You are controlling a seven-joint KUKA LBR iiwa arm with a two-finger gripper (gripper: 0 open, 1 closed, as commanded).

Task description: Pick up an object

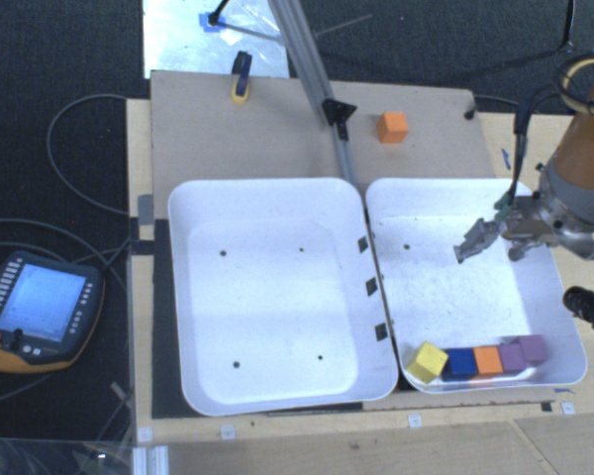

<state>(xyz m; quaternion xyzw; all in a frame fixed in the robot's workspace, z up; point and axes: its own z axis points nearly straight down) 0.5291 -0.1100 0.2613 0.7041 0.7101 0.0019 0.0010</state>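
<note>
I see the arm (584, 156) coming in from the right, its gripper (495, 237) hanging over the right bin (544, 295), upper middle of it. One finger (472, 241) sticks out to the left, another looks lower right of it; they seem spread with nothing between them, though the angle is poor and I can't say how wide. Nothing held as far as I can make out.

Blocks sit in a row along the near edge of the right bin: yellow block (428, 361) at the left end, turned a bit, then blue block (461, 363), orange block (488, 360), and purple block (527, 351) at the right end. They're touching or just beside one another, well apart from the gripper.

Left bin (193, 265) sits beside the right one, rims touching. A loose orange cube (393, 127) lies on the board behind the bins. A teach pendant (38, 310) rests off the bench at the left.
</note>
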